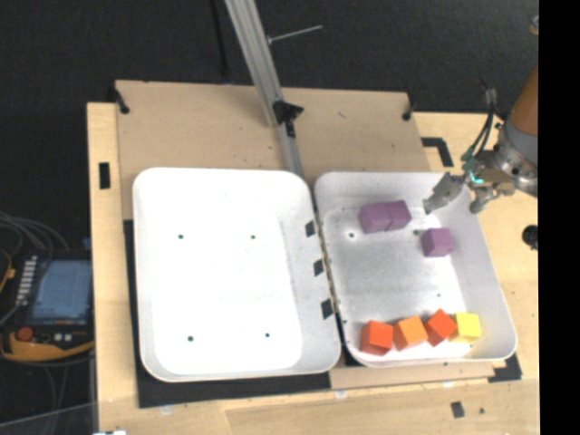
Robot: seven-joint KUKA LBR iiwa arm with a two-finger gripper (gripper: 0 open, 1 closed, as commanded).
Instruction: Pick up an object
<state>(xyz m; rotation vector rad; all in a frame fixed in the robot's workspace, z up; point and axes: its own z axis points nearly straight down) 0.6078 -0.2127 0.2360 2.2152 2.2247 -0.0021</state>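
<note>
The right bin (399, 284) holds a large purple block (383, 216) near its back and a smaller purple block (438, 241) to its right. Along the front rim sit a red-orange block (377, 336), an orange block (410, 332), a red block (441, 326) and a yellow block (468, 324) in a row. My gripper (460, 195) hangs over the bin's back right corner, above and just behind the small purple block. Its fingers (441, 193) are spread open with nothing between them.
The left bin (222, 270) lies beside the right one, with black clips along the seam between them. A slanted metal pole (258, 62) rises from the bench behind the bins. A handheld control pendant (54, 297) sits off the bench at the far left.
</note>
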